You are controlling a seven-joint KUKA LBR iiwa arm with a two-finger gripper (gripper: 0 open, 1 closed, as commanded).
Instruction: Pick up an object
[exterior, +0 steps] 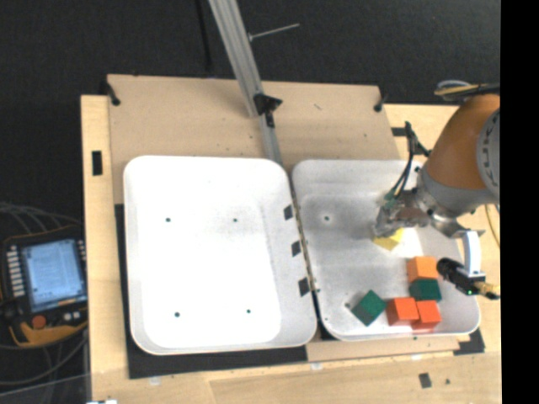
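Note:
My gripper reaches down into the right bin, near its middle right. A small yellow block lies directly under and just in front of it, partly hidden by the gripper. Toward the bin's front right lie an orange block, a dark green block, two more orange blocks side by side, and a second green block to their left.
The left bin stands beside the right one, with black clips along the shared edge. A slanted metal rail comes down from the top to the bins' back edge. A handheld screen sits off the bench at far left.

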